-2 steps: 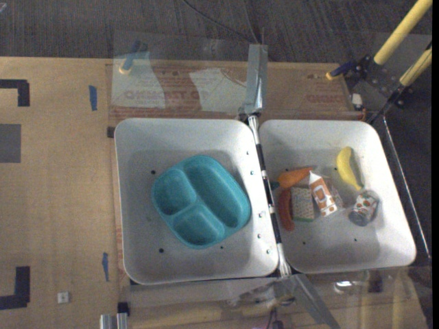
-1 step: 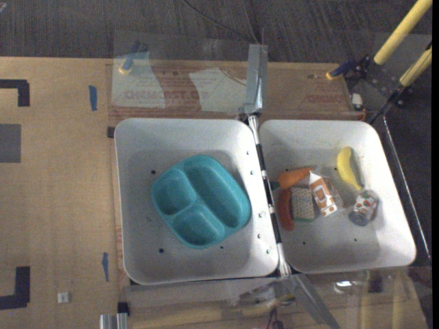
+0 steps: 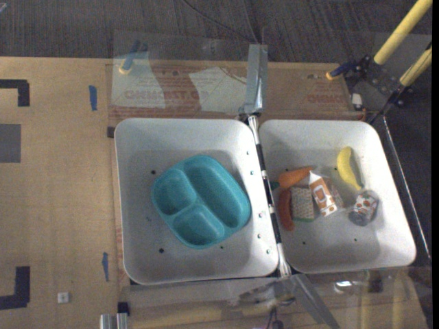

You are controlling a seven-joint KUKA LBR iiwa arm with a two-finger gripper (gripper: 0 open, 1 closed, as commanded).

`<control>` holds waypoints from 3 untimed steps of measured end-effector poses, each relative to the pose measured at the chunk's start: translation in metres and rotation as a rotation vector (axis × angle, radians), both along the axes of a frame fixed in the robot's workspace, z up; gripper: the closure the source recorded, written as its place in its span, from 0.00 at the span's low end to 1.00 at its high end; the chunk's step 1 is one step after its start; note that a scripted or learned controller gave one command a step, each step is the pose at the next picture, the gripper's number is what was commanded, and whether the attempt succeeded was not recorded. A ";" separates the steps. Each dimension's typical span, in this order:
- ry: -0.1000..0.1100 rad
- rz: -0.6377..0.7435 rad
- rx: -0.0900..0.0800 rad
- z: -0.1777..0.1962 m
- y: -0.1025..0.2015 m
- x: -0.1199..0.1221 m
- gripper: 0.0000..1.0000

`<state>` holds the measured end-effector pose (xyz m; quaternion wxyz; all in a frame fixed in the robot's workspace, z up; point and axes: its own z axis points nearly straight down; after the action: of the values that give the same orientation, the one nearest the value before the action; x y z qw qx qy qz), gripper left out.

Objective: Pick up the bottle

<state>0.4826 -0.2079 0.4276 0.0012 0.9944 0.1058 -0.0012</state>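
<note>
A small greyish bottle [image 3: 363,209] with a red and blue label lies on its side in the right bin [image 3: 343,252], toward that bin's right wall. It rests apart from the other items, just below the lower tip of a yellow banana [image 3: 348,168]. Nothing is touching or covering it.
Left of the bottle in the right bin lie a white and orange carton [image 3: 324,195], a brown square packet [image 3: 302,203], an orange carrot [image 3: 295,177] and a red sausage [image 3: 285,212]. The left bin [image 3: 137,149] holds a teal divided plate [image 3: 200,201]. Yellow poles with black clamps [image 3: 384,74] stand at the top right.
</note>
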 end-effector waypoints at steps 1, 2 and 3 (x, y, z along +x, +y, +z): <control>0.001 0.003 -0.001 0.010 0.001 0.001 1.00; 0.001 0.006 -0.002 0.019 0.001 0.002 1.00; 0.002 0.009 -0.004 0.029 0.002 0.003 1.00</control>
<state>0.4858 -0.2060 0.4569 0.0029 0.9939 0.1102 -0.0024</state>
